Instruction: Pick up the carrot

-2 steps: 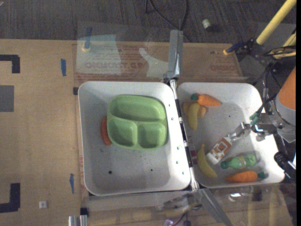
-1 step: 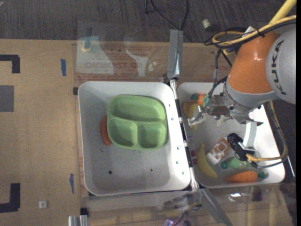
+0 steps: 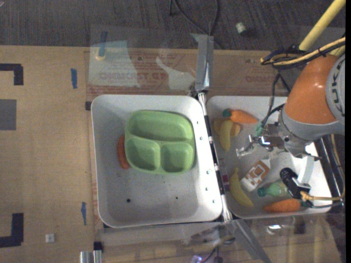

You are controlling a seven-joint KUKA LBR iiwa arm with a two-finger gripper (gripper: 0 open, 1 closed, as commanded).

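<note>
A green divided plate [image 3: 159, 141] lies in the left white bin [image 3: 148, 201], with an orange sausage-shaped item [image 3: 122, 152] tucked against its left edge. In the right bin [image 3: 241, 104], a yellow banana [image 3: 239, 188] lies near the front, beside a small white and orange carton [image 3: 255, 175] and a green bottle [image 3: 272, 190]. Blue tape strips [image 3: 73, 78] mark the cardboard-covered bench [image 3: 44, 147].
</note>
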